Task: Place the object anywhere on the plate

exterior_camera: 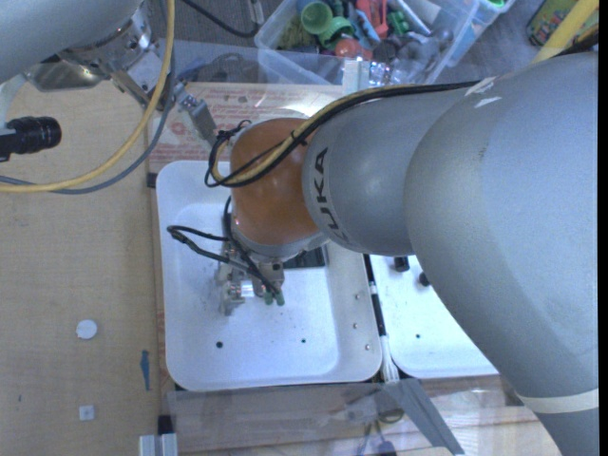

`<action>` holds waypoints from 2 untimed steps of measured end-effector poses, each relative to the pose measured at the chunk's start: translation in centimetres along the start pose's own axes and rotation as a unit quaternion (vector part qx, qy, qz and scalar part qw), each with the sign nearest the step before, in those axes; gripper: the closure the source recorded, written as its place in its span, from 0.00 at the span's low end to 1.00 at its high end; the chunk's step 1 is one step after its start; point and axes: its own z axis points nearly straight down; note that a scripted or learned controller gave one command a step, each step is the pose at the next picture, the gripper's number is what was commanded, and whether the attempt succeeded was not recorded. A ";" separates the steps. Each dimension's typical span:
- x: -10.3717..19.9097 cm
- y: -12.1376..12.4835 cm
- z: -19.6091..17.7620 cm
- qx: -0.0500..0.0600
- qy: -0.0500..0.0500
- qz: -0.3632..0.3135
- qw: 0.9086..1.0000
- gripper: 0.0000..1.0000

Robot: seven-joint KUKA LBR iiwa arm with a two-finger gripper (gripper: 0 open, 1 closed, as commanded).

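Two white bins sit on the tabletop. Low in the left bin (190, 350) hangs the end effector (249, 291). I cannot tell its state or spot the object or plate. Next likely comes the grab.
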 end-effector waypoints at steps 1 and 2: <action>-0.1 0.0 0.0 -0.001 -0.003 0.000 1.000 0.00; -0.3 0.2 -1.2 -0.002 -0.006 0.000 1.000 1.00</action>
